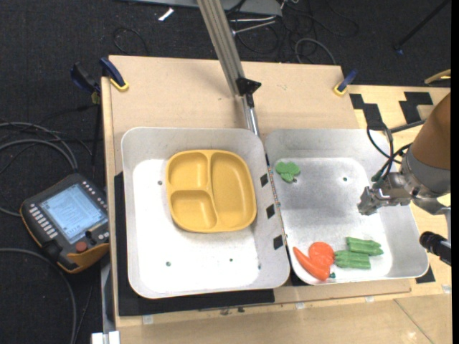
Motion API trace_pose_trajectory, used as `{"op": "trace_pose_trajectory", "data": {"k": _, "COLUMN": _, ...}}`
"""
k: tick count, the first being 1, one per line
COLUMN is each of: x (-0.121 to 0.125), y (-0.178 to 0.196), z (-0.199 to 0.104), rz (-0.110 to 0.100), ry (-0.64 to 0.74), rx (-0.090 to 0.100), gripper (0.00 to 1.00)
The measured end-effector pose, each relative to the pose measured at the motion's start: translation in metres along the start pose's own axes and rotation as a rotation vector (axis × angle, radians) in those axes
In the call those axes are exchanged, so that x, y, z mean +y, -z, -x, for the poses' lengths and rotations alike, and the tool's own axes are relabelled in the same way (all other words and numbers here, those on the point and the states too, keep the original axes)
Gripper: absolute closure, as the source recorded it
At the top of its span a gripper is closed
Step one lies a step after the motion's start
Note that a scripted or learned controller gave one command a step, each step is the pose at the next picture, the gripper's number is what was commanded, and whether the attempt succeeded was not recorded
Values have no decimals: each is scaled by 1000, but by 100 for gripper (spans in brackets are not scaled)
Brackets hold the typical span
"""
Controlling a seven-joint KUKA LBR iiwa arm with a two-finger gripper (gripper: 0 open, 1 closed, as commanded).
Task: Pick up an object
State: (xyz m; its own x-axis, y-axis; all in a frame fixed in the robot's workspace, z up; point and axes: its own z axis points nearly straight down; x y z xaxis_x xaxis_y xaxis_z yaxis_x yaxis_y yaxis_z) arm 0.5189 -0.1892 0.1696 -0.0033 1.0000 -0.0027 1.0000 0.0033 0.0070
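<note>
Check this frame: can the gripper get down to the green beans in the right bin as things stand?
Probably yes. The gripper is above the right bin, with the green beans lying uncovered just toward the near rim; only the tomato sits beside them.

The desk (pixel 179 92) looks like pale, matt pressed wood with a fine speckled grain. Both bins, left (pixel 143 213) and right (pixel 323 185), are smooth white plastic with a dull sheen. The yellow divided plate (pixel 212 190) is smooth, slightly glossy plastic. The green leaf toy (pixel 287 170), the green pods (pixel 358 253) and the red-orange vegetable toys (pixel 315 259) look like moulded plastic. The hand (pixel 371 201) is grey metal.
</note>
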Motion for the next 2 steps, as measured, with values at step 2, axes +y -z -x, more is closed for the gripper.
{"op": "trace_pose_trajectory", "data": {"k": 2, "x": 4, "y": 113, "z": 1, "rz": 0, "ry": 0, "rx": -1, "gripper": 100}}
